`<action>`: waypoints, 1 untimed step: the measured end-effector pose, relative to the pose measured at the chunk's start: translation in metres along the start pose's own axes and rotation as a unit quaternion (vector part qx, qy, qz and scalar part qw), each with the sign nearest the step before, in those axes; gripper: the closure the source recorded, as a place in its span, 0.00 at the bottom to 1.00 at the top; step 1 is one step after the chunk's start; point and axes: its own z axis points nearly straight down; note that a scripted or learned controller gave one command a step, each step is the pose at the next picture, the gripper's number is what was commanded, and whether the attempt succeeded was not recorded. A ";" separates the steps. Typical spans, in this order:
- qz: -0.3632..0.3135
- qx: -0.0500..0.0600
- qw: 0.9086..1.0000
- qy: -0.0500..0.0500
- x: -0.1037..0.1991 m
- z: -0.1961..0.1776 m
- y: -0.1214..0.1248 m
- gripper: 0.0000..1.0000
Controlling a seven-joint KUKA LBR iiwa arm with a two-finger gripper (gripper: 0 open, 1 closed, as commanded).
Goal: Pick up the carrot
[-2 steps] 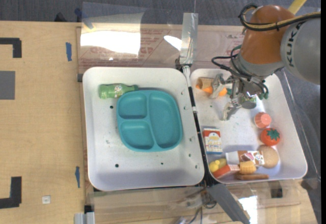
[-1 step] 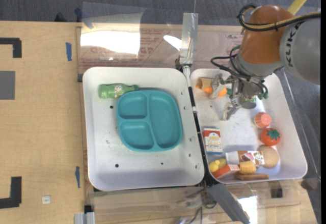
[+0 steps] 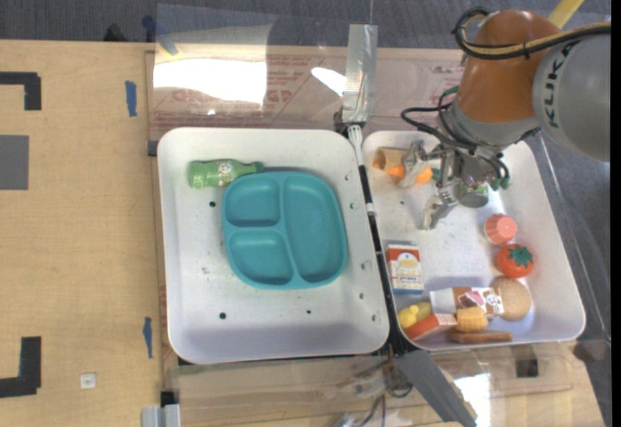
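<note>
Grey carpet lay behind the table (image 3: pixel 68 221), whose top was pale, smooth wood with black tape marks on it. Two shallow white bins with rounded corners sat side by side on the table. The left bin (image 3: pixel 184 299) held a teal plate (image 3: pixel 284 228) of smooth plastic, divided into three compartments, and a green bottle (image 3: pixel 222 172) lay on its side just beyond the plate.

In the right bin (image 3: pixel 558 289), the carrot (image 3: pixel 393 163) was a small orange piece near the far left corner. The gripper (image 3: pixel 439 212) hung just to the right of the carrot, metal and shiny, below the orange band of the grey arm (image 3: pixel 505 66). Whether the jaws were open or closed I cannot tell, and the carrot was not between them.

Further from the carrot, toward the near side of this bin, lay a small red and white carton (image 3: pixel 405 266), a round red tomato (image 3: pixel 514 260), a pinkish round piece (image 3: pixel 501 228), and a heap of yellow, brown and red toy foods (image 3: pixel 466 311).
</note>
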 end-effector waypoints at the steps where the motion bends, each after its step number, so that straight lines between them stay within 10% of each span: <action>1: -0.051 0.002 0.999 -0.002 -0.001 0.000 -0.001 0.00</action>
